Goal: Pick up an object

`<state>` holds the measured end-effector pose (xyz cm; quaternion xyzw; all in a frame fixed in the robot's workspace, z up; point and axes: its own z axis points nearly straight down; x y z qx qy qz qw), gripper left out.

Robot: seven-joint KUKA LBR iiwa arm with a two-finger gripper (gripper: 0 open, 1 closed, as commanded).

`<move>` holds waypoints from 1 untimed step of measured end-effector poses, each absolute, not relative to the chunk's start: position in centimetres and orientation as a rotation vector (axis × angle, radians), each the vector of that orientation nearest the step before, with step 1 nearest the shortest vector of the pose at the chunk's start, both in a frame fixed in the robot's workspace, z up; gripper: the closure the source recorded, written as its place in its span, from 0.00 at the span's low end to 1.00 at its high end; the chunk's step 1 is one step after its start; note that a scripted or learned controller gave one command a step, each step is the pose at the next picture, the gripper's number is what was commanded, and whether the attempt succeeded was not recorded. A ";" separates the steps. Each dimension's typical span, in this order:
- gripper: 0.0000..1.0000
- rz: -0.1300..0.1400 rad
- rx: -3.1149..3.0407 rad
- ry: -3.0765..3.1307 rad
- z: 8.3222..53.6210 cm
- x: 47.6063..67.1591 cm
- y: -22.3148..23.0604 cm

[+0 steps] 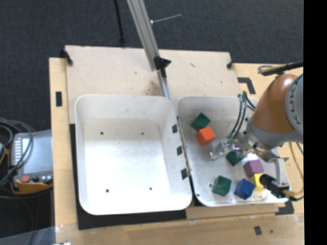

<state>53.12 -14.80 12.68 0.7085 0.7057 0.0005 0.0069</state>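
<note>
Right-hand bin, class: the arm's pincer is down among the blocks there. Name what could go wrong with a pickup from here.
1. Crowding: the pincer sits low between the orange block and a dark green block, so closing or lifting may nudge a neighbour instead of gripping one.
2. Clutter near the bin wall: the purple block, blue block and yellow block are bunched, so a sweep could jam them together.
</note>
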 end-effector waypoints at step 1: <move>0.00 0.015 2.208 2.204 12.7 53.6 -14.8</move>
